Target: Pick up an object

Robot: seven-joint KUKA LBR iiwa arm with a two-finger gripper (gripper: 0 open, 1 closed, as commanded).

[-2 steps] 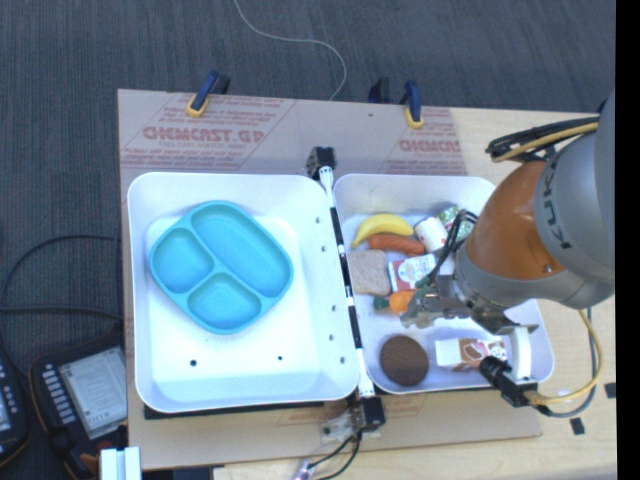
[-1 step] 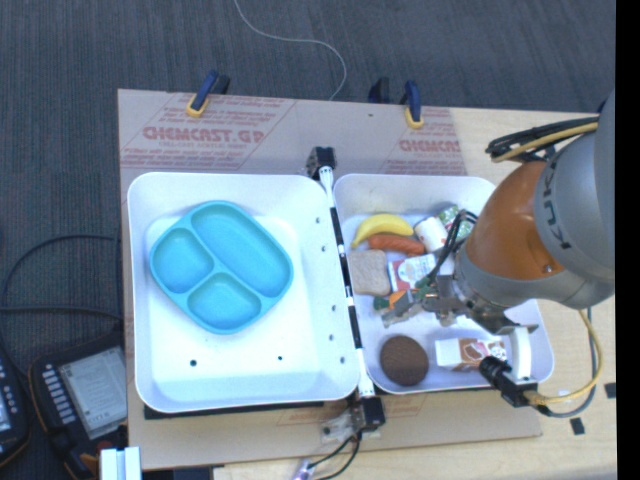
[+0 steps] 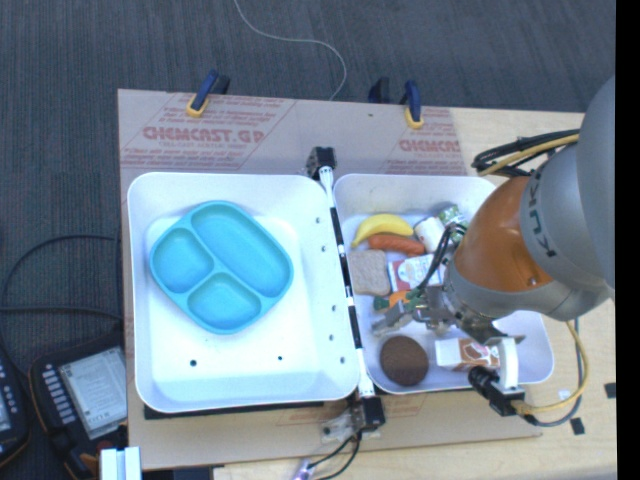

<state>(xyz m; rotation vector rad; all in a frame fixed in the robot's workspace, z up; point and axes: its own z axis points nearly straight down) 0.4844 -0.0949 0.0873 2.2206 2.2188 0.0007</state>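
Bins sit side by side on the bench, left bin (image 3: 160,368) at 9 o'clock from the right bin (image 3: 535,353). Left one has a blue divided plate (image 3: 221,265) in it, three compartments, lying flat toward the bin's 10 o'clock corner.

Right bin is where all the clutter is. Yellow banana (image 3: 382,227) up near 12 o'clock of that bin, with an orange carrot (image 3: 397,244) touching it just below. Brown bread slice (image 3: 368,272) sits at about 9 o'clock against the left wall, and a round dark brown cookie (image 3: 404,359) is down at 6 o'clock. A small red-and-white packet (image 3: 410,269) lies between the bread and the arm.

Arm (image 3: 540,233) comes in from 3 o'clock, orange band hanging over the middle of the right bin and covering a good chunk of it. Gripper (image 3: 425,308) is down low among the items, just above the cookie at roughly its 1 o'clock. Honestly can't tell how it's set or if anything's caught in it, too much grey stuff bunched up there.
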